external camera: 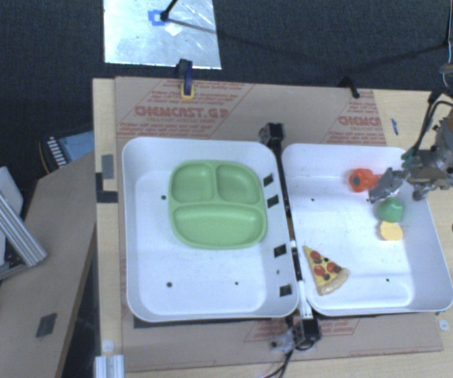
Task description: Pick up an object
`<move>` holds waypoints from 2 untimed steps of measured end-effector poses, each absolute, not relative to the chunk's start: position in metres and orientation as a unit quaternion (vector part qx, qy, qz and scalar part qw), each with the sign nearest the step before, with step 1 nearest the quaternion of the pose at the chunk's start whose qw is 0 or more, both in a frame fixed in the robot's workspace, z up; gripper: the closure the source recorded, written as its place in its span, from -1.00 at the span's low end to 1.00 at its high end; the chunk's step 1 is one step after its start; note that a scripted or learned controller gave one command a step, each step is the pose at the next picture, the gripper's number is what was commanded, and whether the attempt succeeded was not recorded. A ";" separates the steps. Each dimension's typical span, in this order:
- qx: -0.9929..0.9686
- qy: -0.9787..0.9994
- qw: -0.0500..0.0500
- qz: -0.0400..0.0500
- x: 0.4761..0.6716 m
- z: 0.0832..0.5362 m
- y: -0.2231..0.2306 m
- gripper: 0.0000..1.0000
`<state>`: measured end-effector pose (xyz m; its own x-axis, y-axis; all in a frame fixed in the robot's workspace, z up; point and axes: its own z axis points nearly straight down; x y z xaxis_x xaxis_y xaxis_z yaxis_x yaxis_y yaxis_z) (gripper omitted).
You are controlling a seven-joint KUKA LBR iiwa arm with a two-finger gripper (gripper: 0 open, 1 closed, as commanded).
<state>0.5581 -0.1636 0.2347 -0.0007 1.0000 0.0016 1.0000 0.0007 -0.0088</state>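
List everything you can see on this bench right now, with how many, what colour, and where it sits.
Bins: two, white, side by side on the bench.
Divided plate: one, green, middle of left bin.
Pizza slice: one, tan with red dots, right bin's near left.
Orange-red toy: one, right bin's far side.
Green toy: one, right bin, beneath the gripper.
Yellow piece: one, just nearer than the green toy.
Gripper: one, grey, over right bin.

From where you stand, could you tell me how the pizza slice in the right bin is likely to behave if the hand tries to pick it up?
The pizza slice lies flat, so it probably won't roll. Its low profile on the right bin floor may let fingers slide over it. It looks like a small toy, so likely light and rigid.
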 end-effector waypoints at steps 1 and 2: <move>-0.706 -0.708 0.000 0.000 0.560 0.240 -0.163 -1.00; -0.707 -0.708 0.001 0.001 0.554 0.195 -0.166 -1.00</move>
<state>0.5539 -0.1657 0.1955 -0.0012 1.0000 0.0002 1.0000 0.0012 -0.0019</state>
